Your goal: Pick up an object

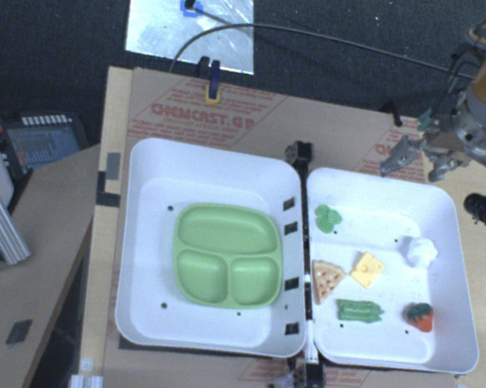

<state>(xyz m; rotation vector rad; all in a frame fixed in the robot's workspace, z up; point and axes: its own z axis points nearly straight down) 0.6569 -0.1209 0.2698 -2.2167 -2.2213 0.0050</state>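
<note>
Two white bins [229,165] on cardboard-covered bench. Gripper [416,158] spread wide, grasping nothing, above far right bin. Toy cheese wedge [367,269]: probably light, rigid; pinch flat sides.

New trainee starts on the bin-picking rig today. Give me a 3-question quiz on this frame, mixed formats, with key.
1. True or false: the green divided plate lies in the right bin.
2. Multiple choice: which item sits nearest the right bin's far right wall?
A. waffle piece
B. white lump
C. yellow cheese wedge
3. Fill in: the gripper hangs above the right bin's ___ rim, with nothing between its fingers.

Key
1. False; it lies in the left bin.
2. B
3. Far (back) rim; the fingers look spread, and every item lies on the bin floor.
</note>
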